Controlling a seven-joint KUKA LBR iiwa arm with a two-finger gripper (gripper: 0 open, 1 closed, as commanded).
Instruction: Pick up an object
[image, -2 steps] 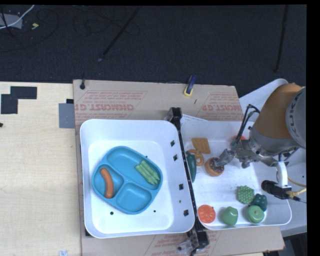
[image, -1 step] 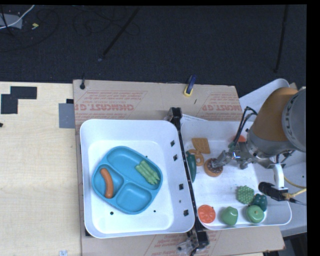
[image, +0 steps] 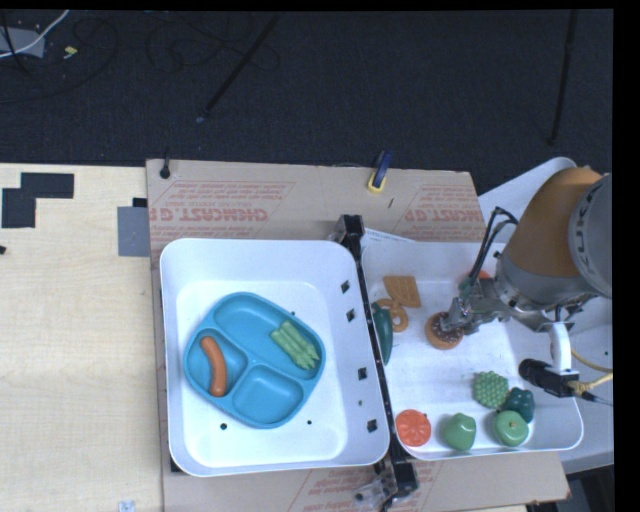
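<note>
Brown round piece (image: 443, 331) lies right under the gripper (image: 462, 316) in the right bin (image: 440, 400); grip unclear.

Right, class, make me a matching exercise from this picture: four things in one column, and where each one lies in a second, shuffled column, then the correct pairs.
Things:
1. sausage
2. green beans
3. cracker
4. tomato

Places:
A. near edge of the right bin
B. far part of the right bin
C. left compartment of the blue plate
D. right compartment of the blue plate

Pairs: 1-C, 2-D, 3-B, 4-A
</note>
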